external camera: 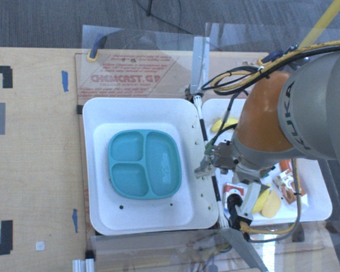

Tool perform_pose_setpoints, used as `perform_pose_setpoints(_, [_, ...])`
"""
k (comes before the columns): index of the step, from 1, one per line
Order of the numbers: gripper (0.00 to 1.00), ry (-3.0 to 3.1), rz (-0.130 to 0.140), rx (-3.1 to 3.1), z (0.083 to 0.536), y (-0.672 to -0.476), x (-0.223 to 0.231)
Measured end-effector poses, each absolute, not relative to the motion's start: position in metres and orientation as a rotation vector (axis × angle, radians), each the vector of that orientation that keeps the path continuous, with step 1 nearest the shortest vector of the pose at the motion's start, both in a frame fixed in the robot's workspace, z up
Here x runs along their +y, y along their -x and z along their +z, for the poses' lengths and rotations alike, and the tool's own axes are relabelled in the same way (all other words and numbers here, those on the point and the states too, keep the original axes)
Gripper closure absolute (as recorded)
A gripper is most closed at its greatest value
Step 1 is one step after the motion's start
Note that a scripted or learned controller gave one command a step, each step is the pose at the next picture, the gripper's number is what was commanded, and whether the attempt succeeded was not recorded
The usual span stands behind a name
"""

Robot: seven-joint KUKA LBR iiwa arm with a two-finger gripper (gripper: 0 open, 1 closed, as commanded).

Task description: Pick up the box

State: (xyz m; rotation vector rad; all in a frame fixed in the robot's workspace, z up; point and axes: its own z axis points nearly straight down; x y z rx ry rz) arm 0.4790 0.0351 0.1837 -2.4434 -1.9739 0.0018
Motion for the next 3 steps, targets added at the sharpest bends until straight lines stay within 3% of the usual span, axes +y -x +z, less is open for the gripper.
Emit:
perform_pose_setpoints(1, [0.00,2.543,0.002,-1.845,0.184,-0.503,-0.010])
perform_pose_setpoints(2, [0.00,2.369,0.004,-2.057,0.184,-0.488,-0.029])
perform_pose_setpoints(3, [0.00,2.425,0.003,-1.992,0.184,-0.479,-0.078])
